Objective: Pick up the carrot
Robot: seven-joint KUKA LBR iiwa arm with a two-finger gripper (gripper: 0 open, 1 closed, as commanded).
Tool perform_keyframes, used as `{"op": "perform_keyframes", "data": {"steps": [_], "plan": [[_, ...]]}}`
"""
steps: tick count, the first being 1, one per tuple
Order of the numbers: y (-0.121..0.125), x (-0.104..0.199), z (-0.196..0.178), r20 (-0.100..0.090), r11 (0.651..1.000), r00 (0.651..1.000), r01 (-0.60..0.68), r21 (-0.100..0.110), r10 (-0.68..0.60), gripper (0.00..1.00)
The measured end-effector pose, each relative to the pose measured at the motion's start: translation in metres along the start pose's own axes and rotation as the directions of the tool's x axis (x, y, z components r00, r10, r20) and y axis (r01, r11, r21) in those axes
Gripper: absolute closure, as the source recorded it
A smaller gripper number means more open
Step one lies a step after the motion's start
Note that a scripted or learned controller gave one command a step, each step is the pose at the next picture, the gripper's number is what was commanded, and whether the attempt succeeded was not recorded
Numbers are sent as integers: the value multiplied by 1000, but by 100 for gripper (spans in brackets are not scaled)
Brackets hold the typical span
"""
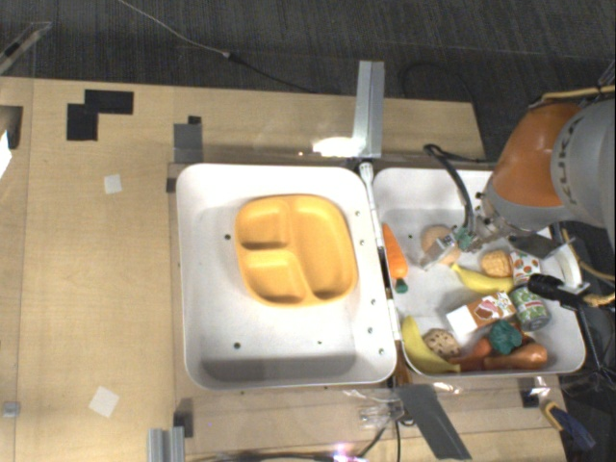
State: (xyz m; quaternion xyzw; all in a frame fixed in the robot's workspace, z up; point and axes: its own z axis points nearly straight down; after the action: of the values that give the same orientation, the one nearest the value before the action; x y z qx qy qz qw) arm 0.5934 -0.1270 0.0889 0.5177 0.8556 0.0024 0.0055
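The carrot (pixel 393 252) is orange with a green tip and lies lengthwise along the left wall of the right bin (pixel 414 195), green end toward the front. My gripper (pixel 454 242) hangs low over the middle of the same bin, a short way right of the carrot and apart from it. It sits beside a small brownish item (pixel 436 236). The grey arm with its orange band (pixel 532 166) reaches in from the right.
A yellow divided plate (pixel 292 248) lies in the left bin (pixel 202 287). The right bin's front and right side hold two bananas (pixel 483 279) (pixel 423 346), cookies (pixel 496 262), a green can (pixel 530 309), a small box (pixel 480 313) and other toy foods.
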Motion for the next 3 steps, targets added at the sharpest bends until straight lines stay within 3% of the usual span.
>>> {"op": "perform_keyframes", "data": {"steps": [1,2,3], "plan": [[4,0,-13,5,1000,1000,8,-7,-8,100],[29,24,0,0,988,988,-155,0,155,100],[47,-29,-60,0,913,913,-408,3,408,100]]}}
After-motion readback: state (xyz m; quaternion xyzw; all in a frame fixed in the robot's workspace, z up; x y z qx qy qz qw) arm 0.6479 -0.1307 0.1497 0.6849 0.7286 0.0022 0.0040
